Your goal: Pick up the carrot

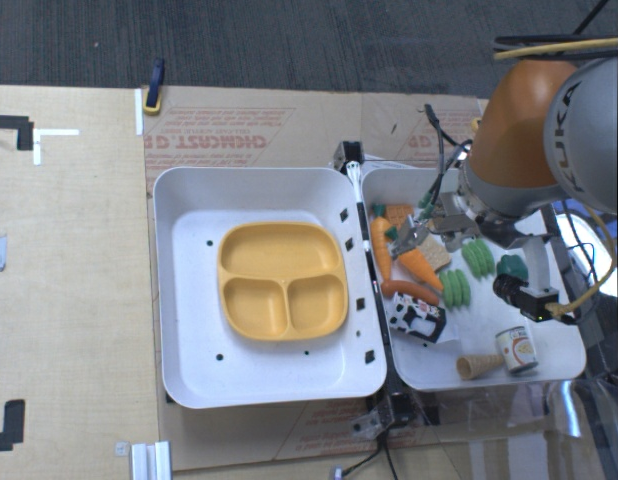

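In the right bin [559, 353], the carrot [419, 264] lies just below the fingers [413, 232], state unclear.

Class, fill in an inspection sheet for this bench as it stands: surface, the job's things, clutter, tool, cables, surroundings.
Surface: cardboard-covered bench bearing two white bins, left bin and right bin.
Job's things: carrot in the right bin, near its left wall.
Clutter: yellow divided plate in the left bin; in the right bin, green pieces, tin can, cone, black-and-white toy, sausage.
Tool: tool low over the right bin, just above the carrot; grip unclear.
Cables: black cables along the arm.
Surroundings: dark floor beyond the bench.
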Action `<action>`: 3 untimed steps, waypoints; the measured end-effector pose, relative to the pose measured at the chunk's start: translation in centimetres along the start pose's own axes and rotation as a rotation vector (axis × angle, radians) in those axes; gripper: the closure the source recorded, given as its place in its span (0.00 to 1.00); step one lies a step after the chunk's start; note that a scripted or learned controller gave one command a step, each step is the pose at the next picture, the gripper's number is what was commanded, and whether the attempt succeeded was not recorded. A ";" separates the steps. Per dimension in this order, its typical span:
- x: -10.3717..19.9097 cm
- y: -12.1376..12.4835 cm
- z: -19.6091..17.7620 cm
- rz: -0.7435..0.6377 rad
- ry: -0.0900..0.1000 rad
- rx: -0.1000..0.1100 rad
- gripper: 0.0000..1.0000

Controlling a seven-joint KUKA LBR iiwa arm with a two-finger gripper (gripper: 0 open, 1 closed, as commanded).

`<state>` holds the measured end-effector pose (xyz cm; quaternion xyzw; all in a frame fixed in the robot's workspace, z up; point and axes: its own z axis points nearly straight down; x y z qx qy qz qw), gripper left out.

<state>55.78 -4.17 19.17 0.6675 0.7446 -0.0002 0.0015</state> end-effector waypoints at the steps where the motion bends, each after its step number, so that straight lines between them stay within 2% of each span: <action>1: -6.1 -0.1 10.0 -0.075 0.001 0.002 0.00; 2: -6.2 0.0 9.1 -0.070 0.001 0.001 1.00; 3: 2.6 -1.2 0.0 -0.086 0.001 0.002 1.00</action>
